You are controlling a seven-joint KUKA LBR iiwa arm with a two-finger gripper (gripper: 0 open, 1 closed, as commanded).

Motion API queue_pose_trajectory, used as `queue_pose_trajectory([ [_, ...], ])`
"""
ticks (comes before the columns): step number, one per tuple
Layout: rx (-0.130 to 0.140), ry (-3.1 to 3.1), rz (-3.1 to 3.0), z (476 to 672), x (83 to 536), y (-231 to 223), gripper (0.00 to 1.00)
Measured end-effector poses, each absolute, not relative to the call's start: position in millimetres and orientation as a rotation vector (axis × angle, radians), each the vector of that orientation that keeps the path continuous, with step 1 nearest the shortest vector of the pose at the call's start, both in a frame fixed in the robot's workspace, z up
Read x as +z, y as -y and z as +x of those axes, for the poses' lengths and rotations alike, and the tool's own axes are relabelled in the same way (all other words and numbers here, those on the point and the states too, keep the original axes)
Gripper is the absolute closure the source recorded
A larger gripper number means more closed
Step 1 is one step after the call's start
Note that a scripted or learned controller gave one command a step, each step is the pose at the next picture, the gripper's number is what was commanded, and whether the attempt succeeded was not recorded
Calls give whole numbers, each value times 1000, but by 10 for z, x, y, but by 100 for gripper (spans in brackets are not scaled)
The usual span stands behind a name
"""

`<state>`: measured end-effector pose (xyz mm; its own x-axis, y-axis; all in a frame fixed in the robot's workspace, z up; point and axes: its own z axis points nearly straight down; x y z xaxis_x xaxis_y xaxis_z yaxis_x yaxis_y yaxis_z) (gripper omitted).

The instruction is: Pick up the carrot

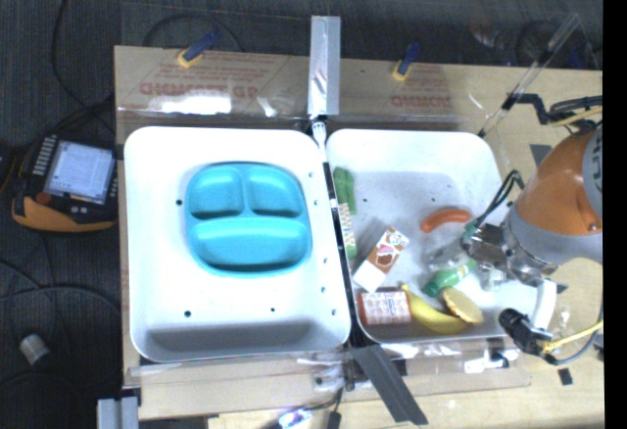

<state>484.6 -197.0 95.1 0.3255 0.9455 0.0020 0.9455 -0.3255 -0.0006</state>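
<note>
Bench front edge (pixel 294 383): a dark flat strip lies slantwise across it, just below the right bin.
Right bin (pixel 411 148): shallow, white, and holding all the loose items.
Nearest items: a small brown carton (pixel 384 308) lies on its side by the bin's front wall, touching a banana (pixel 429 314) to its right; a yellow-orange wedge (pixel 462 305) rests against the banana's right end.
Middle items: a white snack packet (pixel 382 256) with a red print lies tilted, just behind the carton; a small green piece (pixel 449 277) sits near the gripper.
Gripper (pixel 480 246): low over the right side of the right bin, between the green piece and the carrot; its fingers are lost in metal clutter, so I cannot tell whether they are apart or together.
Arm (pixel 563 197): orange band above grey wrist, reaching in from the right.
Carrot (pixel 447 218): orange, lying flat on the floor of the right bin, toward its right-rear part, just behind and left of the gripper; nothing grips it.
Green vegetable (pixel 344 197): long, lying along the left wall of the right bin.
Left bin (pixel 157 251): holds a blue divided tray (pixel 247 218) at its centre.
Beyond the bins: a blue clamp (pixel 198 49) at the bench's rear edge.
</note>
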Motion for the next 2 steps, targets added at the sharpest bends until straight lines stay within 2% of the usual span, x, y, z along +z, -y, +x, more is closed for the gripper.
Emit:
queue_pose_trajectory([
  [1, -6, 2335, -2121, 5730, 903, 1999, 0],
  [2, 5, 2094, -2342, 5918, 1603, 2243, 0],
])
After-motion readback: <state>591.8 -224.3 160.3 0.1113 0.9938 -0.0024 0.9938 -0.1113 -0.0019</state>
